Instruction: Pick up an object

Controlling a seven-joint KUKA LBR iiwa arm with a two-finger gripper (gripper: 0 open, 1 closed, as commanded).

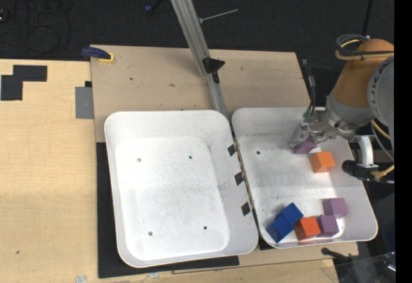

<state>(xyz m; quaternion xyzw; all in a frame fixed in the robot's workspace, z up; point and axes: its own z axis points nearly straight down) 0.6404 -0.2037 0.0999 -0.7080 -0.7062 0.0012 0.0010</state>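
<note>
**End effector low over purple block in right-hand bin**

We see the grey arm with its orange band [357, 76] reach in from the right, its end effector [311, 132] low in the far part of the right shallow white plastic bin [270, 166]. A small purple block [304, 144] sits right at its tip, touching or nearly so; we cannot tell whether the block lies between the fingers, nor whether they are apart or together. Just beside the end effector, toward the camera, lies an orange cube [322, 161]. Well nearer the camera, in the bin's front corner, we find a blue block [284, 221], a second orange cube [308, 228] and two more purple cubes [333, 207] clustered together. To the end effector's left, the other white bin [129, 130] rests on the wooden worktop [154, 79].
</note>
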